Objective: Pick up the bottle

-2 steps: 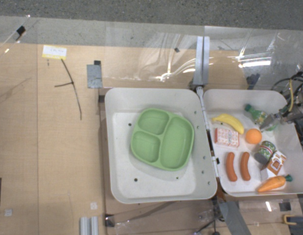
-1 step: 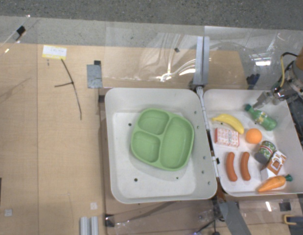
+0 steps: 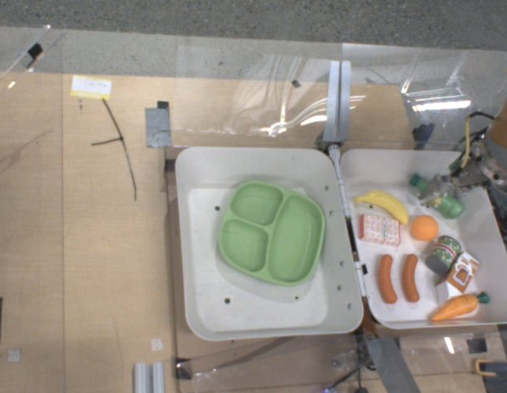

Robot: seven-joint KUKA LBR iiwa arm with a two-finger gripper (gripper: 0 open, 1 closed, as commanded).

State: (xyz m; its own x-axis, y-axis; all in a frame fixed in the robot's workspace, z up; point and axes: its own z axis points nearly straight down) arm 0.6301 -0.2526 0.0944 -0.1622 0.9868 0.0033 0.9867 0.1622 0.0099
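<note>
Bench top (image 3: 73,244) looks like matt light wood with visible grain; both bins, left (image 3: 187,301) and right (image 3: 376,166), are smooth white plastic with a slight sheen. Green divided plate (image 3: 272,233) is matt plastic; the bottle (image 3: 446,204) is glossy green plastic. Can (image 3: 442,254) has a shiny metal rim, and clear glossy sheeting (image 3: 261,88) stands behind the bins.

At the frame's right edge, the gripper (image 3: 454,185) shows dull metal parts, dark cables and an orange patch above.
</note>
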